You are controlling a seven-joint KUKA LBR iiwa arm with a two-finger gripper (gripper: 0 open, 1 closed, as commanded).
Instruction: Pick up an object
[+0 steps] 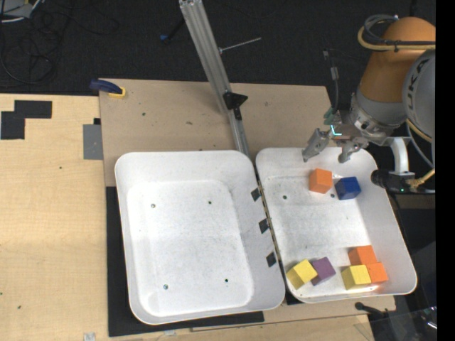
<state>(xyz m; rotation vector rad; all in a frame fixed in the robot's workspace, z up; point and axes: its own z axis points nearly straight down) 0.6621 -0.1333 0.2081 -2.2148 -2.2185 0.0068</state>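
Note:
My gripper (331, 150) hangs open over the far end of the right bin (334, 226), its two fingers spread with nothing between them. Just below it lie an orange cube (320, 180) and a blue cube (348, 187), side by side and apart from the fingers. At the near end of the same bin sit a yellow cube (302, 272), a purple cube (323, 268), a second yellow cube (355, 276) and two orange cubes (368, 263).
The left bin (185, 233) stands beside the right one, with black clips along the shared rim. A slanted metal rail (213, 69) rises behind the bins. The arm's orange band (394, 55) is at the right.

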